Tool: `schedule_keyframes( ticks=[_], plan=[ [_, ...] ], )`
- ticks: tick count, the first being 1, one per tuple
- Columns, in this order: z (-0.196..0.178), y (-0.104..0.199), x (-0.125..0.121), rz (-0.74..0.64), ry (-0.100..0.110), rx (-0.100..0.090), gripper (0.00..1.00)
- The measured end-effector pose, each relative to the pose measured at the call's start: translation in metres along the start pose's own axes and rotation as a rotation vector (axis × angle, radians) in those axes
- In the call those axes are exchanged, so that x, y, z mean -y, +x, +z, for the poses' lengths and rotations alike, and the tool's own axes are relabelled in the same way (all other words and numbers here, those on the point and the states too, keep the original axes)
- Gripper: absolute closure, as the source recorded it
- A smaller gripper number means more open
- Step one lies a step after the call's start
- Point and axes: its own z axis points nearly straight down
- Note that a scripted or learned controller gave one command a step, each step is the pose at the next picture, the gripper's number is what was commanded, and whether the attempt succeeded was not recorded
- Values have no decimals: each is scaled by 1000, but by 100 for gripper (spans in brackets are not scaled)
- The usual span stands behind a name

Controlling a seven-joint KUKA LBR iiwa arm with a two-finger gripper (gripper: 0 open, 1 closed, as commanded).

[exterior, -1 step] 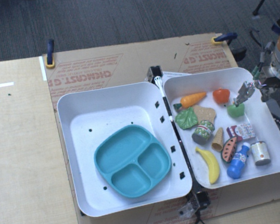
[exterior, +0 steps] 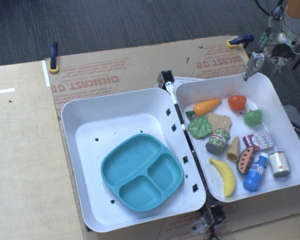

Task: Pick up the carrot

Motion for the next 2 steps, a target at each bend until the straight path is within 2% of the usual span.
schedule_keyframes(
  ticks=[1,2],
  plan=[
    [13,59,0,0,2,-1,0],
    [88,113,0,1,2,-2,0]
  ],
)
